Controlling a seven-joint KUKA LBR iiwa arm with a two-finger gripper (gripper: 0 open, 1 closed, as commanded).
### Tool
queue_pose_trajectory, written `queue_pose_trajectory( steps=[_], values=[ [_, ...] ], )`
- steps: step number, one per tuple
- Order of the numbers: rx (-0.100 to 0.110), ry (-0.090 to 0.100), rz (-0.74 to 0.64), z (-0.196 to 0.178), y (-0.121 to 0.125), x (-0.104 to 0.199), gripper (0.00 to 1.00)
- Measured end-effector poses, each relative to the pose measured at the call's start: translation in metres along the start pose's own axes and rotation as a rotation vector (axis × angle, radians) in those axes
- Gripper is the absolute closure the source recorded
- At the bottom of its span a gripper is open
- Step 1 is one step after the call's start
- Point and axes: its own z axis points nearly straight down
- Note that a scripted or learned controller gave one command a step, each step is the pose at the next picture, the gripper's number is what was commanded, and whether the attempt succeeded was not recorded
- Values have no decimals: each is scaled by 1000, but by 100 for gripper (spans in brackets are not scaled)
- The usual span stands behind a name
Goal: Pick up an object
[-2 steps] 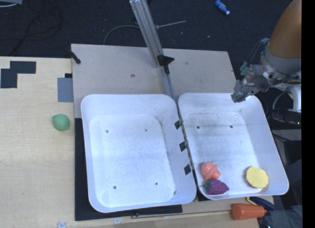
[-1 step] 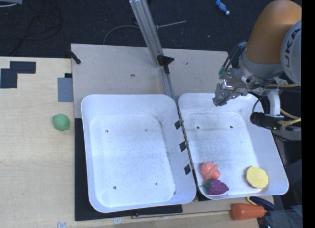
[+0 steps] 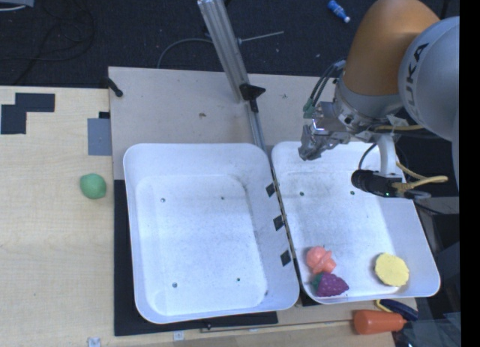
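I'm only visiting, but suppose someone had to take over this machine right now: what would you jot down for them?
Gripper: hangs over the far left corner of the right bin, near the divider. Nothing is seen between its fingers; whether they are open or shut is unclear.

Things in the right bin, all along its near edge: orange-pink piece, purple piece touching it, yellow round piece toward the right corner.

Outside the bins: green ball on the bench to the left, orange item in front of the right bin.

Done: nothing picked up yet.
Left: move to a piece, grasp it, lift it.

Partial "KUKA" lettering on the arm (image 3: 439, 76)
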Motion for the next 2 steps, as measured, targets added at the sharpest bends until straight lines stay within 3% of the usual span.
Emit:
queue_pose_trajectory(
  steps=[1, 2],
  values=[
    [1, 0, 1, 4, -8, 51, 100],
    [0, 0, 0, 7, 2, 107, 100]
  ],
)
